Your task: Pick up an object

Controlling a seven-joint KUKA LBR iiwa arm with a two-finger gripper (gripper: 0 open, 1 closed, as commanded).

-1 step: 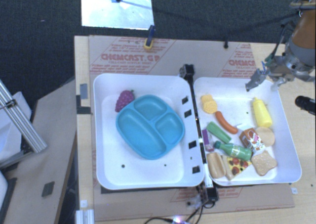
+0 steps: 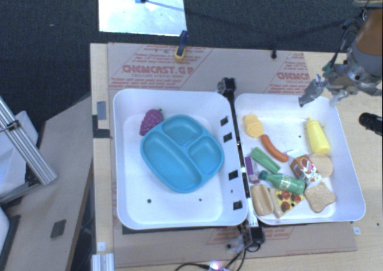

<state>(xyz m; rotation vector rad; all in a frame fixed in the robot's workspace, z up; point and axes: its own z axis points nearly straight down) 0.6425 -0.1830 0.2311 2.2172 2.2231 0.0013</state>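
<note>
Left bin [image 2: 128, 204] holds a blue divided plate [image 2: 181, 152], lying flat near the centre; a bunch of purple toy grapes [image 2: 150, 120] sits just beside the plate's upper left edge, touching or nearly so; a row of black clips [image 2: 232, 144] runs down the seam between the two bins.

Right bin [image 2: 353, 198] carries the toy food: a yellow ridged piece [image 2: 254, 125] near the upper left; an orange carrot-like stick [image 2: 273, 148] below it, slanted; a green cylinder [image 2: 264, 161] just beside the stick; a green bottle [image 2: 283, 182] lying on its side; a hot dog bun [image 2: 261, 199] at the lower left, touching a pizza slice [image 2: 288, 201]; a red-and-white packet [image 2: 306, 168] mid-bin; a bread slice [image 2: 319, 197] at the lower right; a pale round piece [image 2: 322, 164] above it; a yellow mustard bottle [image 2: 317, 136] lying near the right wall.

End effector [image 2: 323, 91] hangs over the bin's upper right corner, fingers spread, nothing between them, well apart from the mustard bottle; grey arm [image 2: 366, 54] enters from the right; all pieces lie in the bin, unlifted.
</note>
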